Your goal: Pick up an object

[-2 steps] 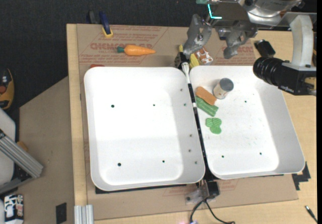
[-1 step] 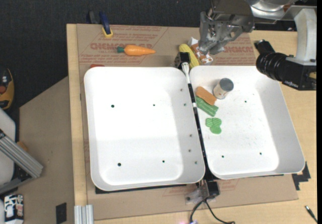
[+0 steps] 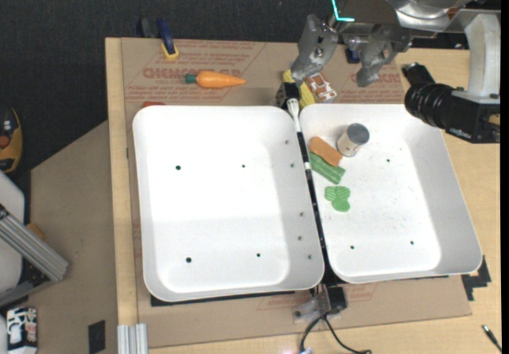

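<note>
The gripper (image 3: 340, 66) hangs above the right bin's (image 3: 413, 209) far edge, fingers spread wide and holding nothing, while a grey cylinder (image 3: 352, 139) lies in that bin beside green pieces (image 3: 332, 182).

Two shallow plastic bins, the left (image 3: 215, 209) and the right (image 3: 406, 217), are white with small dark dots. The toy carrot (image 3: 216, 80) is orange with a green tip. The ridged leaf-shaped piece (image 3: 339, 198) is green. The small cylinder (image 3: 352, 139) is grey.
</note>
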`<control>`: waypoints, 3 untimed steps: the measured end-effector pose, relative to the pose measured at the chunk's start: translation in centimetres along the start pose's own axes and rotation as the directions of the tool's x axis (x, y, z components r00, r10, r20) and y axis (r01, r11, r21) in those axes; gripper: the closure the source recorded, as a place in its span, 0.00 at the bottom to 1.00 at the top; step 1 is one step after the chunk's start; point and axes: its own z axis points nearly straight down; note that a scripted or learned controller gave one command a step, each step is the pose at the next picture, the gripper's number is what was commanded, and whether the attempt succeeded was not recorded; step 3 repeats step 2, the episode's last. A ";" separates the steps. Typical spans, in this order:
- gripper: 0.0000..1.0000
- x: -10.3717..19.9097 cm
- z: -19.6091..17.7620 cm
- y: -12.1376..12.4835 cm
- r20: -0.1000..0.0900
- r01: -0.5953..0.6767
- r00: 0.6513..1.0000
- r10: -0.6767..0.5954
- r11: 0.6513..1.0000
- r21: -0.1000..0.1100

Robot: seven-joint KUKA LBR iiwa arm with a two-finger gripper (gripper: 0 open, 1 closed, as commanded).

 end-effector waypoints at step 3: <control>0.00 0.0 -1.1 0.1 -0.001 0.001 1.000 -0.001 1.000 -0.003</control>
